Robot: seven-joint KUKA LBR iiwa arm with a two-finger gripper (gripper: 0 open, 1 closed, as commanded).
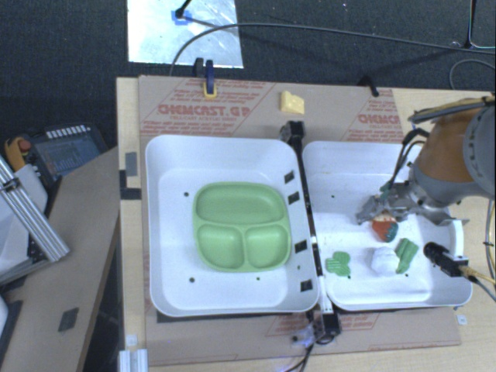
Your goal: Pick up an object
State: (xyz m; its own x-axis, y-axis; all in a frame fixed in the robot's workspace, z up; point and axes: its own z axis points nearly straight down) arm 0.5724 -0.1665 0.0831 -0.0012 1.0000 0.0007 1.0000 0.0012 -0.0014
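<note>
A: Where does the gripper (380, 210) sit?

B: Low in the right bin (349, 169), just above a red-orange object (384, 227). Whether it grips anything, or how wide it stands, cannot be told.

A: And the other things?

B: A white lump (383, 260) touches a green piece (406, 255); another green piece (339, 264) lies left. The left bin (167, 208) holds a green divided plate (240, 225).

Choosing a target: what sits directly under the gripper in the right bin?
A small red-orange object lies beneath the gripper in the shallow white right bin. Its upper part is covered.
</note>
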